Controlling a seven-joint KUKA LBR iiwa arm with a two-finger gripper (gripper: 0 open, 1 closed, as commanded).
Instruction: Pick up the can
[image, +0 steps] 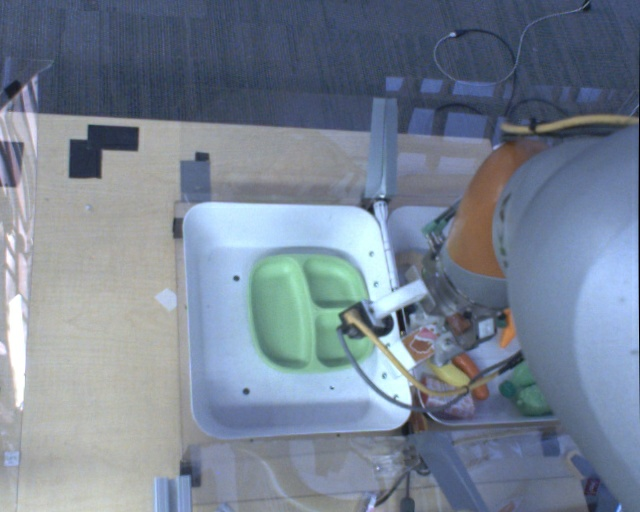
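In the camera view, the can (428, 343) appears to lie among clutter in the right bin (415, 222), just under the gripper (440, 300); its jaw state cannot be told. A can likely handles light, stiff and slippery, best pinched across its round side. One green divided tray (285, 320) sits in the left bin (215, 300); two bins show.

Pale green divided tray (300, 312) in a white bin (215, 300) — arm (570, 300) grey, banded orange.
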